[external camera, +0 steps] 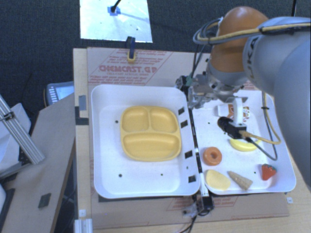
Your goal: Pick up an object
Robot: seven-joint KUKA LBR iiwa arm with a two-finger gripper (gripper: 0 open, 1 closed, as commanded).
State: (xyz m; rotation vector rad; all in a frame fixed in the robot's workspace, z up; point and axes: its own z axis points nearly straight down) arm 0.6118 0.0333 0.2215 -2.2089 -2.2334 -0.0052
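Observation:
My gripper (196, 99) hangs over the back left corner of the right bin (284, 178), close to the divider between the two bins. Nothing is visible in its grasp. Just to its right, a white and orange packet (239, 112) lies partly under the wrist. Nearer the front of this bin lie an orange ring (212, 155), a yellow fruit (242, 145), a pale yellow piece (217, 179), a tan wedge (240, 180) and a red strawberry (268, 171).
The left bin (104, 178) holds a yellow divided plate (148, 132). The grey arm (277, 57) covers the back right of the right bin. A cardboard sheet (129, 67) lies under both bins.

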